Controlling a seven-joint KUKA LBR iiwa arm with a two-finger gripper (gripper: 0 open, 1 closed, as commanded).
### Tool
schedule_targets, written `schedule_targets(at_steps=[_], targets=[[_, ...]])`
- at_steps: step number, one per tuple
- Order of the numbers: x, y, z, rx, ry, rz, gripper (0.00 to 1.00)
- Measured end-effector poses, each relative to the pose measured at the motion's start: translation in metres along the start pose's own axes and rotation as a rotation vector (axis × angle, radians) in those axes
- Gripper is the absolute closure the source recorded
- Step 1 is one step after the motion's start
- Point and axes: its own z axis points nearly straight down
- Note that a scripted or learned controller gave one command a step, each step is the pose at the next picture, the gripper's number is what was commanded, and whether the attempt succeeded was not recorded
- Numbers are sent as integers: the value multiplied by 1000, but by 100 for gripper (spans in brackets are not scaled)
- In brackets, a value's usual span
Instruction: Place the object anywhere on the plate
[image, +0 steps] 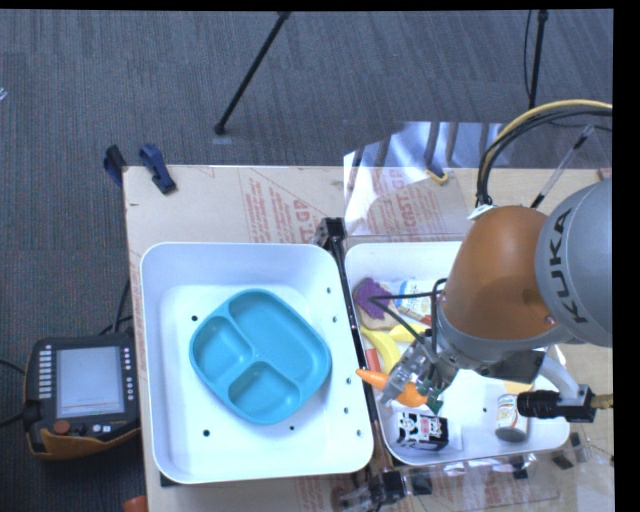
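The gripper (418, 383) hangs low over the right bin (455, 455), just beside an orange carrot-like object (372, 378); how far it is open cannot be told, nor whether it holds anything. "KUKA" reads in dark letters on the grey arm (575, 275). The blue plate (260, 355), with three compartments, lies in the left bin (175, 275), well apart from the gripper. Also in the right bin are a purple object (364, 293), a yellow object (388, 350) and a black-and-white carton (420, 429), its label too small to read.
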Motion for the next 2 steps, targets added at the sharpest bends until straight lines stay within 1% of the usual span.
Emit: schedule_targets(at_steps=[1, 2], targets=[[34, 38, -29, -3, -3, 55, 100], [70, 77, -79, -1, -4, 447, 100]])
